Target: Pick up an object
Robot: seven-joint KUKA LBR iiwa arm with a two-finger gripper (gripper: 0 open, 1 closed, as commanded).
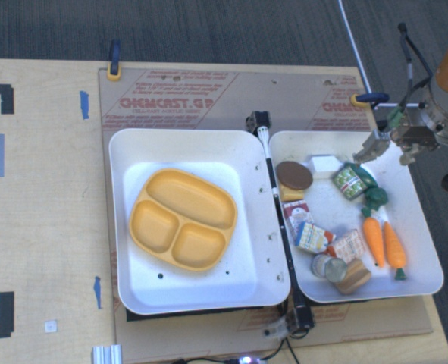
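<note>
We're above the right bin's far corner, gripper spread open with nothing between the fingers. Nearest target is the green pack, just below; we should drop straight and centre on it, clear of the broccoli.

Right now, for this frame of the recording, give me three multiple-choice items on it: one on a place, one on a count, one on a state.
1. Where does the yellow divided plate lie?
A. in the left bin
B. in the right bin
C. on the wooden bench

2. How many toy carrots lie in the right bin?
A. none
B. two
C. five

3. Where is the hand in relation to the right bin?
A. above its far right corner
B. low over the divided plate
C. pressed onto the carrots

Answers:
1. A, the plate sits in the middle of the left bin.
2. B, two orange carrots lie side by side near the right wall.
3. A, the hand hangs by that corner, near the green packet.
</note>
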